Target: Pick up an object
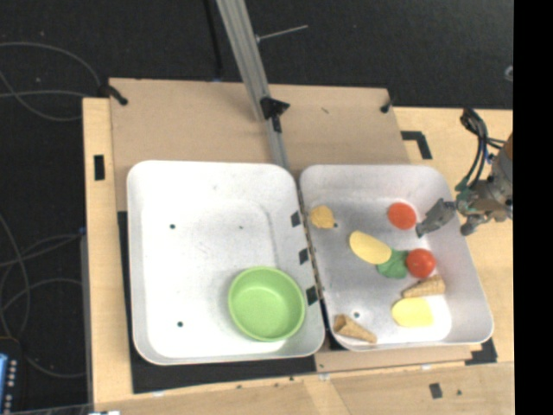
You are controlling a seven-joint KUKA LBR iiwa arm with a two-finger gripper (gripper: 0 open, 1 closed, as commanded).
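Overhead view of the surface (216, 128), read from left to right. The left bin (173, 197) carried a single green bowl (266, 303) near its front right corner, well apart from the other items and out of easy reach for an arm entering from the right. The right bin (363, 184) held the candidate objects in a loose cluster, which probably left little free room around each. A small yellow piece (322, 218) lay near its left wall, and a tan wedge (354, 327) lay at its front edge. A yellow oval (370, 248) touched a green item (393, 264). One red ball (401, 214) sat toward the back right, and a second red ball (421, 262) lay just beside the green item. A tan cone (423, 288) rested above a yellow block (413, 312). The tool (449, 218) hung at the right wall of this bin, just beside the rear red ball, nothing visible between its fingers; how far open it stood could not be told. The rear red ball seemed the likeliest target, being nearest.
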